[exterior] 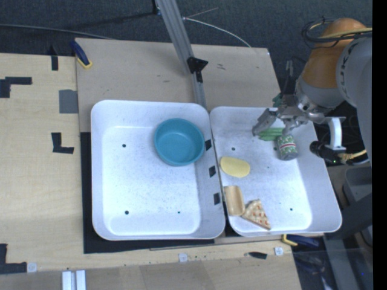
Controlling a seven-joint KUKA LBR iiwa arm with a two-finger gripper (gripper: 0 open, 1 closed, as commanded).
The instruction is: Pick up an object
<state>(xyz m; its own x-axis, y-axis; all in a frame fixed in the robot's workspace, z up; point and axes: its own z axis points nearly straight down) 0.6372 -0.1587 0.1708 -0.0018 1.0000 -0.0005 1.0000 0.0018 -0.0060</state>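
Observation:
My gripper (277,127) hangs over the far part of the right bin (314,219), its fingers spread open. A green object (269,135) lies just under it, between the fingers, and I cannot tell whether they touch it. Just right of that and nearer the front is a small grey-green can (286,147) with a red mark. A yellow lemon-like piece (234,167) lies at the bin's left side. A brown bread-like piece (233,200) and a pizza slice (256,214) lie near its front left corner.
The left bin (121,216) holds a blue bowl (179,141) near its far right corner. A grey metal pole (179,35) slants down to the gap between the bins. The arm's orange band (329,59) stands at the far right.

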